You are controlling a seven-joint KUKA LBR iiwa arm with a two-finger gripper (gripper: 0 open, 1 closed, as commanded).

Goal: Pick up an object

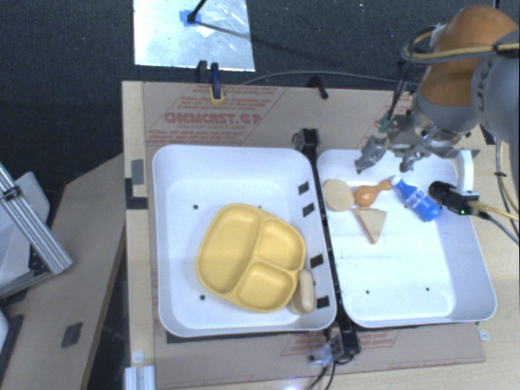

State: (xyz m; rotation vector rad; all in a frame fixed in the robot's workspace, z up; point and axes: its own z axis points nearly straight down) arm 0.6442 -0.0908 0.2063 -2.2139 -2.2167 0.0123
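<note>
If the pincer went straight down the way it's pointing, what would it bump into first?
Probably the orange drumstick-shaped toy, which lies just under the open pincer in the right bin. The blue toy is close beside it, and depth is hard to judge from this slant, so it might touch that one instead.
</note>
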